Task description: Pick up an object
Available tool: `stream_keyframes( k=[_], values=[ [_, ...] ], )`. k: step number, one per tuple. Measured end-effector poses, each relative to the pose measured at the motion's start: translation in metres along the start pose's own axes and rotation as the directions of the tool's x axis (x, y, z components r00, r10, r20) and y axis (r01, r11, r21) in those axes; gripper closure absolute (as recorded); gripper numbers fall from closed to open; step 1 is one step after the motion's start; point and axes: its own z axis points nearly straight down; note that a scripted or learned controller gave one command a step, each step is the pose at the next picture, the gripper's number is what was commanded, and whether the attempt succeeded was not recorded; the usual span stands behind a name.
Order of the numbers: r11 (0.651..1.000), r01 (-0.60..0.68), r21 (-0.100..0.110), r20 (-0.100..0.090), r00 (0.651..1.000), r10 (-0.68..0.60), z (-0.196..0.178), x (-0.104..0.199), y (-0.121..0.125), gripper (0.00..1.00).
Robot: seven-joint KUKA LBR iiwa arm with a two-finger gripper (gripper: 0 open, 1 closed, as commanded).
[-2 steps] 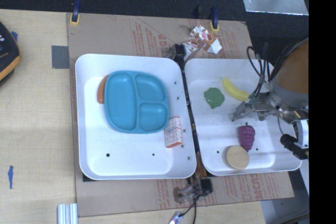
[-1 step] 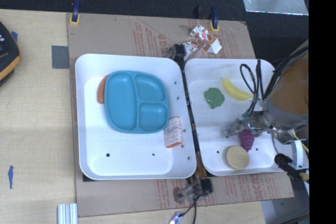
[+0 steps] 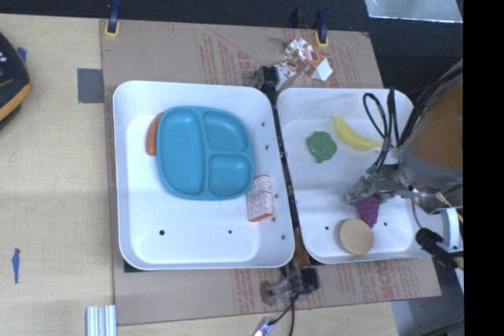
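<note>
Reaching in from the right edge of the frame, the robot arm (image 3: 437,138) lowers its gripper (image 3: 376,186) into the right-hand bin (image 3: 315,244), directly over a purple bunch of grapes (image 3: 368,209). The metal fingertips sit at the top of the bunch, touching or just above it; how far apart they stand cannot be made out from this angle, and nothing is clearly held between them. The step in hand looks like the approach or the first closing on the grapes. The next move calls for a firm pinch on the knobbly bunch, then a straight lift, with care that the lumpy, probably rubbery toy does not slip free.

Just below the grapes, toward the lower edge of the bin, lies a smooth tan disc (image 3: 356,236). A curved yellow banana (image 3: 353,135) and a matte green leafy lump (image 3: 320,145) rest higher in the same bin, apart from the gripper. In the left-hand bin (image 3: 197,252), a glossy blue divided plate (image 3: 205,152) covers an orange item (image 3: 150,138) at its left edge, and a small printed packet (image 3: 261,197) lies at its lower right. Black cables (image 3: 379,116) loop above the gripper.
</note>
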Motion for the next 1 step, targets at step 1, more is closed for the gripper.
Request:
stream_keyframes(
  k=[1],
  values=[
    [1.0, -0.004, -0.004, -0.002, 1.0, 0.004, -0.038, 0.0616, 0.0688, 1.0]
  ],
)
